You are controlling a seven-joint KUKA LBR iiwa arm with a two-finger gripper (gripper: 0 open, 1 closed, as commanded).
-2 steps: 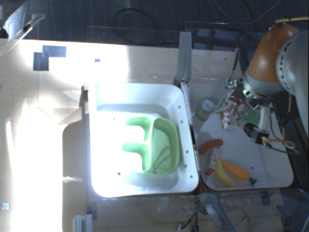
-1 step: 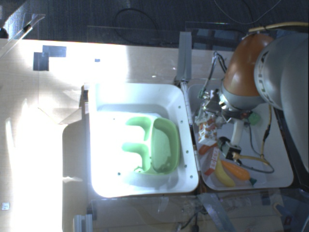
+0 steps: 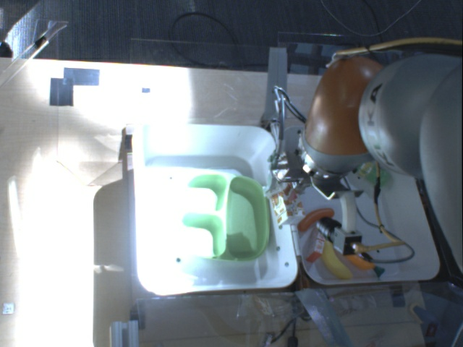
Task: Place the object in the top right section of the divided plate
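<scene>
Jaws hidden under the wrist: from up here I cannot tell whether they are open or closed. The gripper [image 3: 289,185] hangs over the seam between the two bins. A small patterned packet [image 3: 281,207] sits just below the jaws on that seam, and I cannot tell if it is gripped. The green divided plate [image 3: 233,217] lies left of the jaws as the camera sees it, inside the left bin [image 3: 202,133]. It is near them but apart.

A pale wooden bench [image 3: 79,165] carries both bins, washed by hard glare far left of the jaws. Dark floor [image 3: 108,13] with a loose cable [image 3: 195,22] lies beyond.

On the jaws' other side, in the right bin [image 3: 427,266], I see a red sausage-shaped piece [image 3: 316,217], a banana [image 3: 335,261] and an orange piece [image 3: 365,263].
</scene>
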